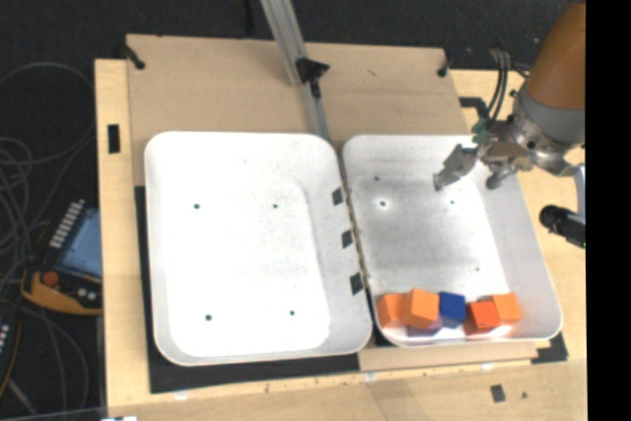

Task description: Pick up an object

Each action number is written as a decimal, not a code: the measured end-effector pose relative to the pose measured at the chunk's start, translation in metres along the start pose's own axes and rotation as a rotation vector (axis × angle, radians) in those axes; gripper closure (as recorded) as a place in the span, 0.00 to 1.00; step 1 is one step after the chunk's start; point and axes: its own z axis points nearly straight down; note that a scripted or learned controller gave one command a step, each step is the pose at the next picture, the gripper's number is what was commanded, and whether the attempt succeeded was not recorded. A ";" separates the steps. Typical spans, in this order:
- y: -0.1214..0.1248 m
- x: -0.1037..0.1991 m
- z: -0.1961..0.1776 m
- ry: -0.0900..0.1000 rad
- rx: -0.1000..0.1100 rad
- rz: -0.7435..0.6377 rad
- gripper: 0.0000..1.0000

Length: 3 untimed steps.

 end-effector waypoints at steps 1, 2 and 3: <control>-0.021 -0.003 -0.021 0.000 0.001 0.000 0.00; 0.003 -0.035 0.025 -0.003 0.006 0.003 0.00; -0.009 -0.029 -0.003 -0.001 -0.002 0.001 0.00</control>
